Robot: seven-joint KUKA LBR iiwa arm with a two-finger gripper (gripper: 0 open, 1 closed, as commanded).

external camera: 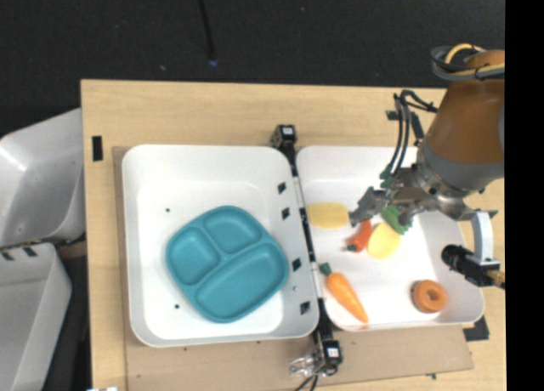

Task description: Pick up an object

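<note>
Plastic toy food is scattered in the right bin (340, 164): a yellow piece (327, 215), a carrot (347, 294), an orange ring (429, 296), and red and yellow pieces (374, 238) under the gripper (384, 211). A blue divided plate (225, 262) is held in the left bin (170, 168).

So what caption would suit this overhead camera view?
Robot arm reaching into the right bin of toy food, blue divided plate in the left bin.
</note>
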